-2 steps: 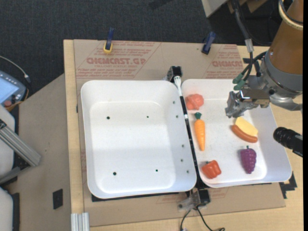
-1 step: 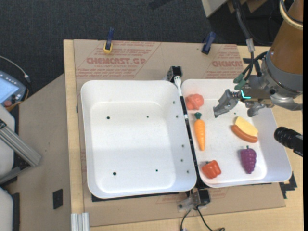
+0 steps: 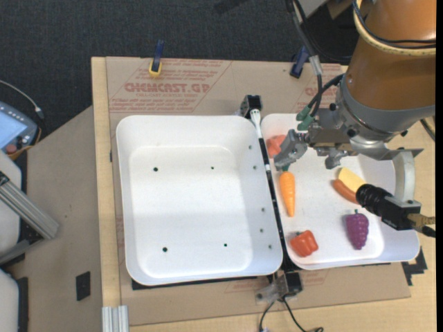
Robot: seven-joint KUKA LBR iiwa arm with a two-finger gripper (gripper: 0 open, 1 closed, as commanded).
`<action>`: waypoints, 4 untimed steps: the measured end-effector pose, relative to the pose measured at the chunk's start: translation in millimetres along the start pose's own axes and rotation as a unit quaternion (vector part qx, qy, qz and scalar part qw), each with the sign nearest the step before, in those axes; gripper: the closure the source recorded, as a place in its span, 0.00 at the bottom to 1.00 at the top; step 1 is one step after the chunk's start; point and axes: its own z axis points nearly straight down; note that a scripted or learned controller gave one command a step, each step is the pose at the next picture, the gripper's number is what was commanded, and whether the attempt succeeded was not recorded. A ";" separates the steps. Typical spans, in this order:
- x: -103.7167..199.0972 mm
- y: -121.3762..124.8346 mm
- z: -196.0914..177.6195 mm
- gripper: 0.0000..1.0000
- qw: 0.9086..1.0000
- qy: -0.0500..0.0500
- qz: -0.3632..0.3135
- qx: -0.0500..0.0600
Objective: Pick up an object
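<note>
Item: toy carrot [image 3: 287, 193], lying lengthwise at the right bin's [image 3: 325, 258] left wall; likely light, rigid, smooth plastic, best pinched across its thicker upper end. The gripper [image 3: 288, 153] is hovering just above that end, and its state is not showing clearly enough to call.

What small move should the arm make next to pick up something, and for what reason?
Probably a short move down and slightly toward the front of the right bin, to bring the tool over the carrot. The tool hangs near the bin's back left part, and the carrot lies just in front of it, apart from the red pepper and the purple grapes.
</note>
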 end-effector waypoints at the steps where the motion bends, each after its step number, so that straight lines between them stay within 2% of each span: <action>1: -2.4 0.7 -10.7 1.00 1.000 0.000 0.002 -0.002; 2: -0.3 0.5 -51.0 1.00 1.000 0.000 0.002 -0.004; 3: -0.3 0.3 -48.9 0.00 1.000 0.000 0.002 -0.002; 4: -0.1 1.0 -59.6 1.00 1.000 0.000 0.002 -0.004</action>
